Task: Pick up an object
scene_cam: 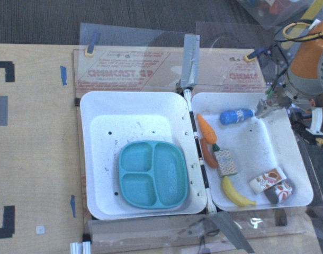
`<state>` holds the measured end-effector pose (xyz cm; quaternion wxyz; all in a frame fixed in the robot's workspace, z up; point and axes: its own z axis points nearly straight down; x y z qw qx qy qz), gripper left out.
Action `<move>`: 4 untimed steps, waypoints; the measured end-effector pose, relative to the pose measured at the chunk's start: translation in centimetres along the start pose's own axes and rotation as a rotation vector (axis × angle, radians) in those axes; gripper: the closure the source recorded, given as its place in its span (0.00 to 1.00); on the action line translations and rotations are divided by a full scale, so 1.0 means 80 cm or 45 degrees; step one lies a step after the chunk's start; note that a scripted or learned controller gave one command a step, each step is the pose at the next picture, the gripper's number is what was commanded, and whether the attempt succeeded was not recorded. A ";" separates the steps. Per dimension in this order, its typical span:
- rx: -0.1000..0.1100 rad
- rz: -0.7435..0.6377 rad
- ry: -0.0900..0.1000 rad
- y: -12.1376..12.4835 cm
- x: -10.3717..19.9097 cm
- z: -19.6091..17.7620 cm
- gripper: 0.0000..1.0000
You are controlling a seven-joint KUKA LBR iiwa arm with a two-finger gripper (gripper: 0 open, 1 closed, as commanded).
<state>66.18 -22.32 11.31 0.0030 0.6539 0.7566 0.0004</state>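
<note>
We see the grey arm with its orange band [308,62] coming in from the right, its two-finger metal pincer [263,108] low over the far right corner of the right-hand shallow white bin [302,157]. The pincer's tip sits just beside the cap end of a blue plastic bottle [236,116] that lies on its side near the bin's far wall. We cannot tell how far the pincer is parted, nor whether it touches the bottle; nothing can be made out between its tips.

In the same bin, along the left wall, we find an orange carrot [206,127] lying lengthwise, a reddish sausage-shaped piece [208,153] just below it, and a small speckled rectangular block [225,162] touching that piece. A yellow banana [234,192] curves across the near left corner. Toward the near right corner rest a small white and red printed carton [267,181] and, touching it, a dark round can [278,192].

The left-hand shallow white bin [98,115] holds a turquoise plastic tray with three compartments [152,174], set toward its near right side.
</note>
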 end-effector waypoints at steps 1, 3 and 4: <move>0.008 -0.277 0.003 0.019 0.088 0.033 0.00; -0.005 -0.700 0.001 -0.092 0.157 0.029 0.00; -0.010 -0.446 -0.003 -0.055 0.166 0.029 0.00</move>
